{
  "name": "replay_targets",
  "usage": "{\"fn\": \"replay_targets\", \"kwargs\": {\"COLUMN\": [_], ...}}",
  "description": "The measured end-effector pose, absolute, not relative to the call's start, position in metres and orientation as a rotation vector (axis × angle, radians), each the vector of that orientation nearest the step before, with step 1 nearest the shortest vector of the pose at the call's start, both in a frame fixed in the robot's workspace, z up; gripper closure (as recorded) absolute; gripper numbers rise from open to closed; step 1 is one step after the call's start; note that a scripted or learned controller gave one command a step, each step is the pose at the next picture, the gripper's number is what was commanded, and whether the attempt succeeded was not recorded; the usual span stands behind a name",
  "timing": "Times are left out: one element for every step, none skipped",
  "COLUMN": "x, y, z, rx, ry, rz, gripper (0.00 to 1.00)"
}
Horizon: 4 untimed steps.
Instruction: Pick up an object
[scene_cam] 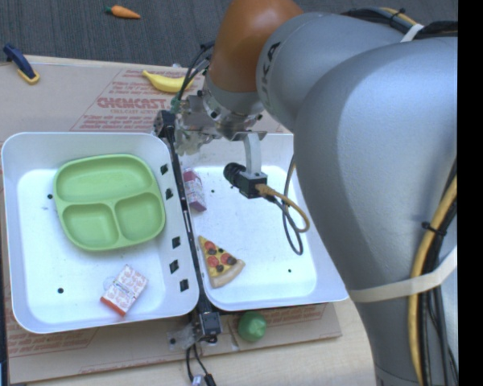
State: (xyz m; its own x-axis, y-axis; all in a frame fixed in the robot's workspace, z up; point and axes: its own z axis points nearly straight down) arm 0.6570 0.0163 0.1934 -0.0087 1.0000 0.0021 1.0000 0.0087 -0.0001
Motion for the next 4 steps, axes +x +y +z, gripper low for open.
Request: {"fn": "replay_targets", "kwargs": {"x": [0.657,0.587,0.515,0.476], "y": [0.074,0.098,0.097,0.136], "z": [0.256,0.229,0.190,0.212], "rx": [-2.213,-2.211,-2.212,-2.208], "ry": [-2.227,-2.229,-2.227,-2.231], "rz": [-0.001,0.007,0.009,0.007], "gripper": [1.00,1.00,1.00,1.00]}}
